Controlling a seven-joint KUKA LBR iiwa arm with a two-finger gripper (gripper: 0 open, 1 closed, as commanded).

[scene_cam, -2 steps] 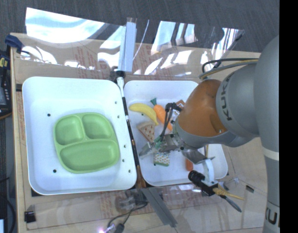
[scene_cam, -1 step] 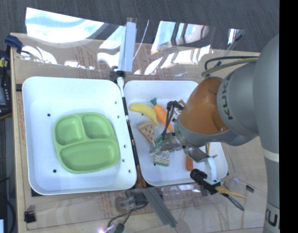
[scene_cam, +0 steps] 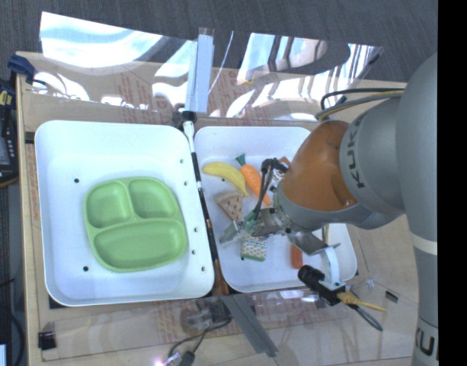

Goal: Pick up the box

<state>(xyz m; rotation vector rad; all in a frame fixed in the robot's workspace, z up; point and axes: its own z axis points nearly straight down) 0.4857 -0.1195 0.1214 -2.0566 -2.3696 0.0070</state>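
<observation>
Hand (scene_cam: 251, 221) sits low in the right white plastic bin (scene_cam: 218, 139), directly over a small patterned cardboard box (scene_cam: 254, 248) near the bin's front wall. Box lies just front of the hand's tip. Hand opening cannot be determined. A yellow banana (scene_cam: 225, 175) lies rearward, apart.

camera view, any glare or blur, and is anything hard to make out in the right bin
Camera view: strong glare streaks across the clear panel behind the bins; the left bin and green plate are evenly lit and sharp; in the right bin the banana reads clearly, but the arm covers much of it and the small items by the gripper are cluttered.
</observation>
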